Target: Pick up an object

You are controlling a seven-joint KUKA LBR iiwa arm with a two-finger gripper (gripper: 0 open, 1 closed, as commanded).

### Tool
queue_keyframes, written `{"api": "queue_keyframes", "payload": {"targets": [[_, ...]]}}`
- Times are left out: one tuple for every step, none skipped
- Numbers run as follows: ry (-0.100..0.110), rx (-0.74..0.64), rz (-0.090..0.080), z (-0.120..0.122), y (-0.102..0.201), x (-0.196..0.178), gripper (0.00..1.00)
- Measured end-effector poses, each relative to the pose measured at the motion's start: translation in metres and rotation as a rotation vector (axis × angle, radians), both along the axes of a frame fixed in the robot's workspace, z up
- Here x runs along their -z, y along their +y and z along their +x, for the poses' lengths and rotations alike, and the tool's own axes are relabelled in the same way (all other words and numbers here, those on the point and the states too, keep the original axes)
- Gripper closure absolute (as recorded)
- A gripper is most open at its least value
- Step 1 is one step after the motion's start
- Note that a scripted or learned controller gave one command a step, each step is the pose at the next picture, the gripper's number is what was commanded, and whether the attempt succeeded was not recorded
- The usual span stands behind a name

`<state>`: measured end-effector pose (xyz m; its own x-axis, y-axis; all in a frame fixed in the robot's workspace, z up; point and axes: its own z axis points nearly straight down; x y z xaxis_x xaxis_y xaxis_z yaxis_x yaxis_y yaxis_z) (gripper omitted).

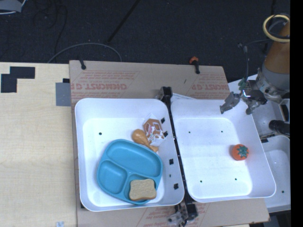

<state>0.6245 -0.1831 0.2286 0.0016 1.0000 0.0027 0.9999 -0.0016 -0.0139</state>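
A small orange tomato-like toy with a green top (239,152) lies at the right side of the right bin (208,188). In the left bin (90,122) sits a blue divided plate (124,167) with a slice of toast (142,189) in its near compartment. A tan drumstick-shaped piece (142,138) and a clear packet with brown print (154,128) lie just behind the plate. My gripper (240,105) hangs over the right bin's far right corner, fingers spread open with nothing between them, well above and behind the orange toy.
A black divider (173,145) runs between the two bins. Cardboard (142,79) lies under them, with a light wooden bench top (33,150) to the left. Cables trail over the dark floor behind.
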Motion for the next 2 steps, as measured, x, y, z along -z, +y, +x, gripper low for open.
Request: {"api": "queue_keyframes", "payload": {"targets": [[-0.013, -0.002, -0.003, 0.003, 0.000, -0.008, 0.00], [-0.006, -0.002, -0.001, -0.001, 0.005, 0.056, 0.00]]}}
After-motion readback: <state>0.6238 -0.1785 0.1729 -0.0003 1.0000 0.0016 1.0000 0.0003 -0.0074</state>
